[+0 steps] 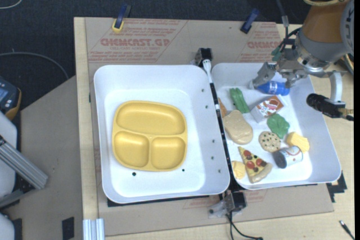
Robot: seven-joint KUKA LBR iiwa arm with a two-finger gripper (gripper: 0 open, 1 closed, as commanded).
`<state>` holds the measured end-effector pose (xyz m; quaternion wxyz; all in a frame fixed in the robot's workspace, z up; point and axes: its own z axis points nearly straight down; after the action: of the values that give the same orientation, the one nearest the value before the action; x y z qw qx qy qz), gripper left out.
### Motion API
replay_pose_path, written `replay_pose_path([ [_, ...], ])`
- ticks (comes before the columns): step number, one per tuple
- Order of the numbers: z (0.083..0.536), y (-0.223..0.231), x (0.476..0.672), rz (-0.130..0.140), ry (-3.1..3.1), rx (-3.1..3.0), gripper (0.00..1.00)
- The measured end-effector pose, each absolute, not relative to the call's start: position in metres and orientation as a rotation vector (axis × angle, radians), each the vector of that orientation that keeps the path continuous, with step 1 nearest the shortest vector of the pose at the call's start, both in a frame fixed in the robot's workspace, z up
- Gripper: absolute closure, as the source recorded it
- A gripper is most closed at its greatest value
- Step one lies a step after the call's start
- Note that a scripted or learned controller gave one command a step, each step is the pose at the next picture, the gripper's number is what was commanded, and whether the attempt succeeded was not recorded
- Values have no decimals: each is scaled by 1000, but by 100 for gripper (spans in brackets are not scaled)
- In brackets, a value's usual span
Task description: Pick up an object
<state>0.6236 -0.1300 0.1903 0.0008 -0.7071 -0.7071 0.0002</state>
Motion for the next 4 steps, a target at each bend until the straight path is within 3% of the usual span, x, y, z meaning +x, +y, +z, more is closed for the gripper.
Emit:
replay_pose_path([
  [1, 138, -136, 615, 7, -2215, -2218, 0],
  [2, 108, -138, 620, -12, -2231, -2233, 0],
  [3, 119, -140, 622, -13, -2239, -2241, 100],
  [4, 172, -151, 623, -6, -2226, -2227, 100],
])
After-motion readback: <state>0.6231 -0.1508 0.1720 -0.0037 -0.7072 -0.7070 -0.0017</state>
